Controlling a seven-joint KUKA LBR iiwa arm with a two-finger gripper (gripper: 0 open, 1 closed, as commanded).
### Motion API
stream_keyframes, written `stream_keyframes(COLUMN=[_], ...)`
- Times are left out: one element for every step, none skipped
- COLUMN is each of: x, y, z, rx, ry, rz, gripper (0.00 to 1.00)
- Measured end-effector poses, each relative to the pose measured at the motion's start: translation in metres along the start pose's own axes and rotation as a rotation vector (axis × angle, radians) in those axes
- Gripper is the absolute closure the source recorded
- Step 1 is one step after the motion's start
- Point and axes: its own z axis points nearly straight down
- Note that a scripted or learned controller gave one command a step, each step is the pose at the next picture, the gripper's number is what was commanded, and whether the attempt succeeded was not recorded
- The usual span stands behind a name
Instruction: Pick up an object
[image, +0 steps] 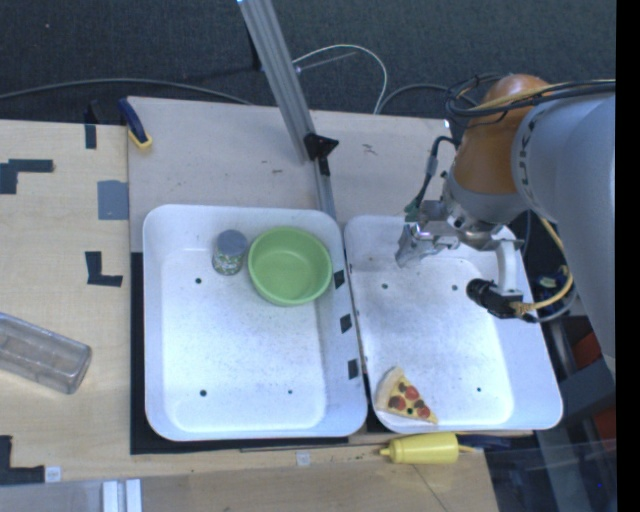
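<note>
1. The tool (412, 245) hangs over the far left part of the right bin (520, 400); I cannot tell how wide it stands.
2. A pizza slice (404, 396) lies at the near left corner of this bin, well apart from the tool.
3. A green bowl (290, 265) and a small can (229, 252) stand touching in the left bin (170, 400).
4. A yellow bottle (420, 448) lies on the worktop (200, 150), just beside the right bin's near rim.

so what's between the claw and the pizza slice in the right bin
Nothing. In the camera view, the stretch from the claw down to the pizza slice is bare white floor of the right bin, lightly speckled.
</note>
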Motion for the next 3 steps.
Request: stream_keyframes(x=[0.000,0.048,0.089], y=[0.001,-0.025,-0.041], z=[-0.053,-0.047,-0.055], rx=[0.000,0.008,0.007], ry=[-0.001,0.001,0.002], rz=[0.001,-0.002,-0.003], gripper=[1.00,1.00,1.00])
